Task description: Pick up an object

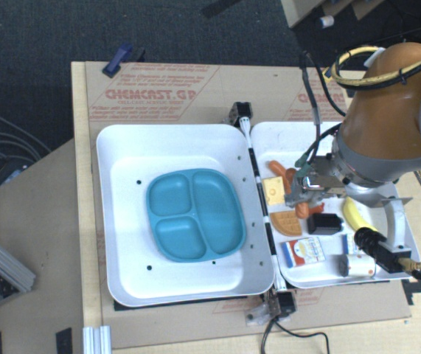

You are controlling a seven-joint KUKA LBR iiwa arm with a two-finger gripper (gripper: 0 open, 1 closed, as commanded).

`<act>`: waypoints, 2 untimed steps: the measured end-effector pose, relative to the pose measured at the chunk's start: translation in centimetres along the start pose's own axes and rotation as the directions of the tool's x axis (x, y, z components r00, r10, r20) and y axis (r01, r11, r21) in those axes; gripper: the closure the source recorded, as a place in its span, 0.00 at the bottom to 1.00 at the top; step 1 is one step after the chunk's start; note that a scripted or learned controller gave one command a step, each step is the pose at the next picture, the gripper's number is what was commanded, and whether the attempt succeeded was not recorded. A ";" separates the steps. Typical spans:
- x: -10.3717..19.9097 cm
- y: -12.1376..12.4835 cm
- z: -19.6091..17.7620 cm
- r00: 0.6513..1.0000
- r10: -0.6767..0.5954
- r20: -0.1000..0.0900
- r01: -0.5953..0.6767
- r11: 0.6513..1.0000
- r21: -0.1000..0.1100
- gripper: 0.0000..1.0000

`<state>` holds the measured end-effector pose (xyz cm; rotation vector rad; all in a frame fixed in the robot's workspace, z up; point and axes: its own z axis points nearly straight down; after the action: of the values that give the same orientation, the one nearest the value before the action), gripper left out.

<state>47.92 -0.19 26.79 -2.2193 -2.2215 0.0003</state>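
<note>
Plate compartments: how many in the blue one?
3. The blue plate lies in the left bin: one compartment at upper left, one along its right side, one at lower left. Nothing covers it, so none is hidden.

Matt blue plastic plate (195, 214), smooth white plastic bins (114, 198), printed cardboard sheet (151, 91).

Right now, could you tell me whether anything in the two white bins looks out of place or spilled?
Nothing stands out. The blue divided plastic tray lies flat in the left white bin; the small items, including a yellow banana, sit jumbled inside the right white bin.
</note>
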 end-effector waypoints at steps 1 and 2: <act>-4.8 0.0 2.3 1.000 0.002 0.000 -0.002 1.000 0.002 1.00; 0.2 0.0 1.8 1.000 0.000 0.001 0.000 1.000 -0.001 1.00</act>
<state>47.92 -0.03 24.99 -2.2200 -2.2221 0.0001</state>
